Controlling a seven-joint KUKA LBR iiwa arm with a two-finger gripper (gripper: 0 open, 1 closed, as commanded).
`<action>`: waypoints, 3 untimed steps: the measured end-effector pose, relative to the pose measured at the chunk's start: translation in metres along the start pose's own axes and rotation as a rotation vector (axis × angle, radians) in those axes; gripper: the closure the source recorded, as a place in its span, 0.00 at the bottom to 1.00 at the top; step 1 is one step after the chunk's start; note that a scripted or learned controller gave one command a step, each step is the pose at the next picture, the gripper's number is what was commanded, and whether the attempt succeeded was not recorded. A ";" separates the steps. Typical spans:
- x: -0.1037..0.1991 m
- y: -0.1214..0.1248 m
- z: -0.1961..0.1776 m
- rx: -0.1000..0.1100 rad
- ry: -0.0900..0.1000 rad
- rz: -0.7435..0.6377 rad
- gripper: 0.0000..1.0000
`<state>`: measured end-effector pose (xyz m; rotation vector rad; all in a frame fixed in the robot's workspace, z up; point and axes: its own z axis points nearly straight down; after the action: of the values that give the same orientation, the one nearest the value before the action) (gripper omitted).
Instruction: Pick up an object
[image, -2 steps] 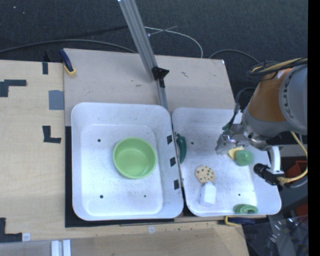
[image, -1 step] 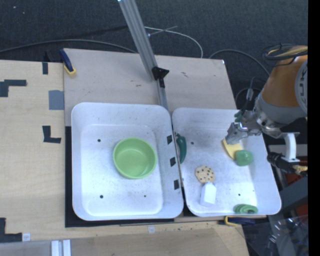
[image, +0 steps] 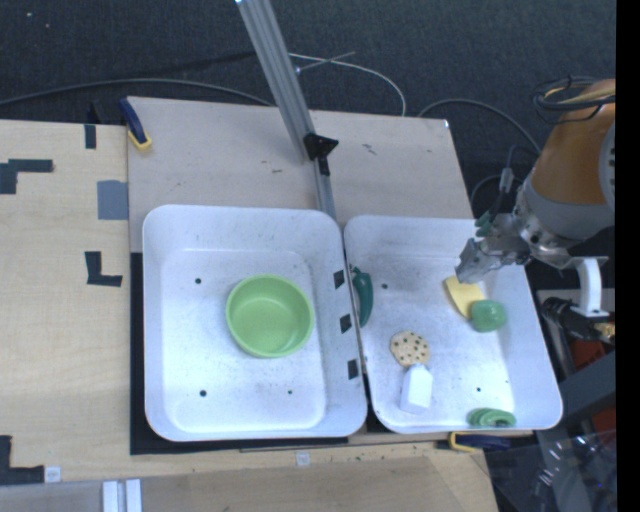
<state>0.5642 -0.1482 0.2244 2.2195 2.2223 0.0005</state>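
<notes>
My gripper (image: 474, 268) hangs over the right bin (image: 530, 390), near its right side, just above and to the left of a yellow piece (image: 461, 296). A green rounded object (image: 488, 316) lies against that yellow piece. Lower in the same bin lie a speckled cookie (image: 409, 348), a small white block (image: 417, 387) and a green ring-shaped thing (image: 492, 418). A dark green object (image: 361, 296) leans at the bin's left wall. Nothing shows between the fingers.
The left bin (image: 170, 400) holds a light green bowl (image: 268, 316). A grey pole (image: 285, 75) slants down to the divide between the bins. The arm's orange band (image: 570, 150) stands at the right edge.
</notes>
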 end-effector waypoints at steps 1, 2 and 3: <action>0.056 -0.010 -0.010 0.001 0.002 -0.005 1.00; 0.103 -0.027 -0.011 0.004 0.002 -0.005 1.00; 0.154 -0.036 0.002 0.005 0.001 -0.005 1.00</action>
<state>0.5276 0.0056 0.2228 2.2173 2.2307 -0.0034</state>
